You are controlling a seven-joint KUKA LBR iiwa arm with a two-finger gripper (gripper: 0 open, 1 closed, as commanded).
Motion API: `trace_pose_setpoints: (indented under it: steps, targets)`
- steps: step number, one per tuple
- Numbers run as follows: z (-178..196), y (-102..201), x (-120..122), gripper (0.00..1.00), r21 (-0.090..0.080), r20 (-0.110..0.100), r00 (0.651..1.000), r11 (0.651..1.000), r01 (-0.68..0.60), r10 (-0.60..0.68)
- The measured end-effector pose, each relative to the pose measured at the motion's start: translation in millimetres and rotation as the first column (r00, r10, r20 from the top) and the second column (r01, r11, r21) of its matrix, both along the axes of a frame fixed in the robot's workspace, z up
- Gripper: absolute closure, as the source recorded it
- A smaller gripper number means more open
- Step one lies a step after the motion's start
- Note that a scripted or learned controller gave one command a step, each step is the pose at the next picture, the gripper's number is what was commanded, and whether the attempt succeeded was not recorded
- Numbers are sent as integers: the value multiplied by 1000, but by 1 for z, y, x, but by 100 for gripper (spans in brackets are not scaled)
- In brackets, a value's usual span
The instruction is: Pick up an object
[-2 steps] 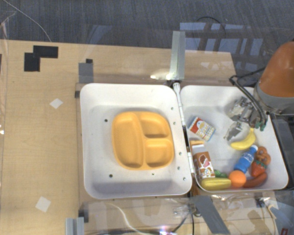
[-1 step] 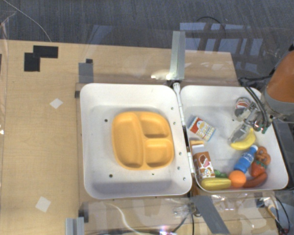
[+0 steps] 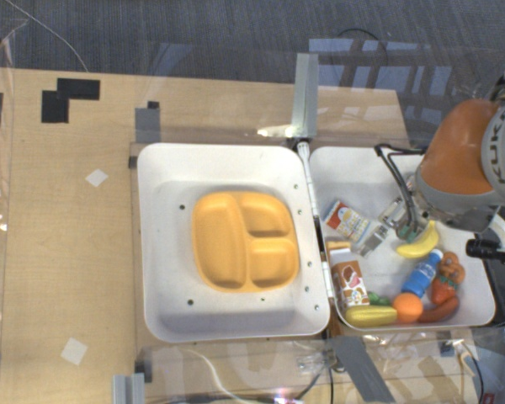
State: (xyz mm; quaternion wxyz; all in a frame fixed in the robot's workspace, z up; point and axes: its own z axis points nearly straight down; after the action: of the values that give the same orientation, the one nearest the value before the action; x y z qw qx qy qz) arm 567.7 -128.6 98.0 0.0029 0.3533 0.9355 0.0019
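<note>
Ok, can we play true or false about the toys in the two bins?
1. The yellow tray lies in the left bin. True.
2. The banana lies in the left bin. False: it lies in the right bin, beside the gripper.
3. The blue bottle is in the right bin. True.
4. The orange sits on the yellow tray. False: it sits at the right bin's front edge, next to the blue bottle.
5. The arm comes in from the left. False: it reaches in from the right.
</note>
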Motion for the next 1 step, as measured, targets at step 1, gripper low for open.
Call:
trace_pose_setpoints:
  steps: [1]
  targets:
    - [13,-1,2,100,-3,9,1000,1000,-4,4]
